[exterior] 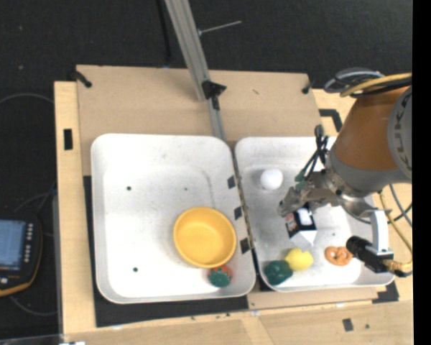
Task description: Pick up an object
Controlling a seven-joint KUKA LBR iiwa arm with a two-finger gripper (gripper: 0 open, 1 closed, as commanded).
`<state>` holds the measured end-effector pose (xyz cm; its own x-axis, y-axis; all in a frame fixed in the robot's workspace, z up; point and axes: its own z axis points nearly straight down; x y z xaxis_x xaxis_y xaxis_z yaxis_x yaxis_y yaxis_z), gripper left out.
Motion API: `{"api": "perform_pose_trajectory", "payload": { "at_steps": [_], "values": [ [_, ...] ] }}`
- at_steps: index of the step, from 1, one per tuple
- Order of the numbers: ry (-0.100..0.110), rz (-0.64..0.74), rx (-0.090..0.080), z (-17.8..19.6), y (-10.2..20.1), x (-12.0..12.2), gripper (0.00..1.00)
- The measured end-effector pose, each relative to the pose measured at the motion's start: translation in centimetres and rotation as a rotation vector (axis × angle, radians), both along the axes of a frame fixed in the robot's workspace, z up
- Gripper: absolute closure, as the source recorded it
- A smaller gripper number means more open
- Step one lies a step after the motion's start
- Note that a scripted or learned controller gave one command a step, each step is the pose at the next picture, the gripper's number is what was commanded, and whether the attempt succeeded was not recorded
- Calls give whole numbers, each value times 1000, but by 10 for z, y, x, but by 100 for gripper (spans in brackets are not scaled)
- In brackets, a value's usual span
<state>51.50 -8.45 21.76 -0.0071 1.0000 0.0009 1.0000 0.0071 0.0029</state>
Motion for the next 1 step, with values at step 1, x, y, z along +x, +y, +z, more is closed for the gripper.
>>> {"api": "perform_pose_trajectory", "payload": {
  "at_steps": [1],
  "values": [
    [2, 1, 1, -3, 52, 14, 100]
  ]
}}
